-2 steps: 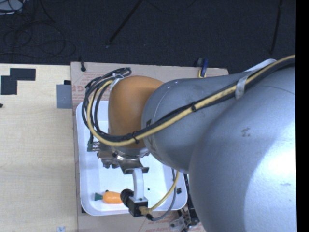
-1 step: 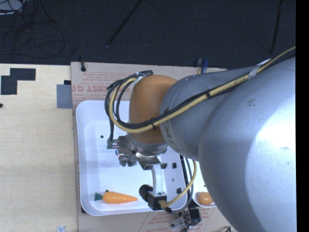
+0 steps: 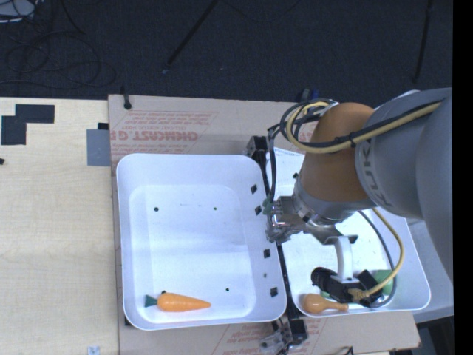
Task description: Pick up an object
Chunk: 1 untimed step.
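Camera view: the arm (image 3: 403,154) reaches in from the right and hangs over the right bin (image 3: 423,299), with the gripper (image 3: 278,225) low at that bin's left side, close against the wall shared with the left bin (image 3: 185,160). The wrist covers the gripper, so whether it is open or closed cannot be told, and nothing is seen held in it. Candidate objects: a carrot (image 3: 183,302) lies flat near the front edge of the left bin, leaf end to the left, well apart from the gripper. A tan pear-shaped toy (image 3: 323,304) lies at the front of the right bin, nearer the gripper. A green item (image 3: 382,278), partly hidden by cable, sits further right. Assessment: no grasp is made yet and the step in hand is the approach. The pear-shaped toy appears the shorter reach, but it sits close to the front wall, so the descent should stay clear of that rim and close across the narrow neck. The carrot offers open floor around it, and a grip across its thick middle, square to its length, looks the safer option.
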Available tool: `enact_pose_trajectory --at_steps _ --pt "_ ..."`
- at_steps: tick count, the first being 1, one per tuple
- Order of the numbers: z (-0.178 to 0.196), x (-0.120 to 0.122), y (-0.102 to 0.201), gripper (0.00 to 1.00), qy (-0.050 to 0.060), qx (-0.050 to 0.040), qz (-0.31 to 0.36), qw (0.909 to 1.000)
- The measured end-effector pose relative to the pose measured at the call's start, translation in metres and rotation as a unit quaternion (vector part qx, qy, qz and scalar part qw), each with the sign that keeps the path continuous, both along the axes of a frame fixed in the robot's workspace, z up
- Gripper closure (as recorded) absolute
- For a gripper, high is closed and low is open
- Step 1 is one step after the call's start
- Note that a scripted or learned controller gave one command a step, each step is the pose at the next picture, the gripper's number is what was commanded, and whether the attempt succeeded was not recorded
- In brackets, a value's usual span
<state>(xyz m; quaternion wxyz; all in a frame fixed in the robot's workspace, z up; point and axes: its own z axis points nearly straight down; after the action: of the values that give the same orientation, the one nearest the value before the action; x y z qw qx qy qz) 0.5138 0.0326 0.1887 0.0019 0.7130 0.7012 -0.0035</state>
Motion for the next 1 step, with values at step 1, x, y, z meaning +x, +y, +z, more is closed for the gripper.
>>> enact_pose_trajectory --at_steps 1 --pt "0.0290 0.0505 0.0333 1.00 -0.002 0.0040 0.009 0.9999"
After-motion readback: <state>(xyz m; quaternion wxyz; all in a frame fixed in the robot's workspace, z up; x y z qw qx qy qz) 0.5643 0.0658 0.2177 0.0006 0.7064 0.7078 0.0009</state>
